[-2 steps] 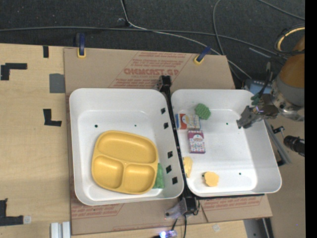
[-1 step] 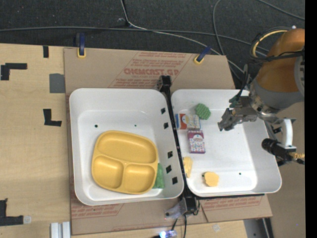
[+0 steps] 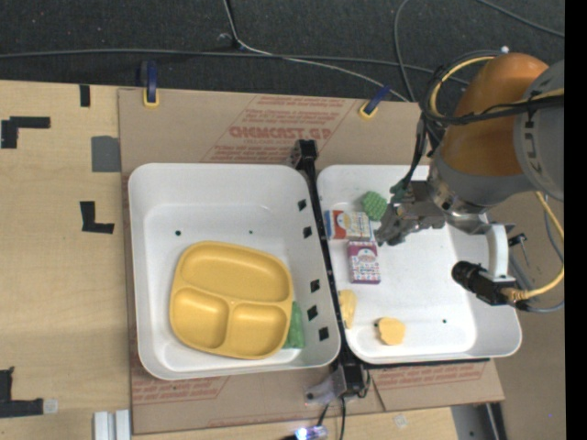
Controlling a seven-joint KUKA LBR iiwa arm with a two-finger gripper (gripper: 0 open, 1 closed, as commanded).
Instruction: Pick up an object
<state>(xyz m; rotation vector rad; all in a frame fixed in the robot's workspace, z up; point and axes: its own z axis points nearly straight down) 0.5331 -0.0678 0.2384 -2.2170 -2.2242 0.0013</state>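
My gripper (image 3: 393, 228) hangs over the right bin (image 3: 459, 337), its dark fingers just right of a small carton. That carton (image 3: 363, 262), pink and white, lies flat near the bin's left side. Above it sits a red, white and blue box (image 3: 349, 223), and a green piece (image 3: 373, 202) lies beside the gripper's upper left. A yellow round piece (image 3: 391, 331) rests near the bin's front, and a pale yellow piece (image 3: 348, 306) leans at the left wall. Nothing shows between the fingers.
The left bin (image 3: 147, 200) holds a yellow divided tray (image 3: 231, 298) with a green object (image 3: 294, 326) at its right edge. A black divider (image 3: 316, 236) separates the bins. Cables loop around the arm's orange wrist (image 3: 500, 108) at the right.
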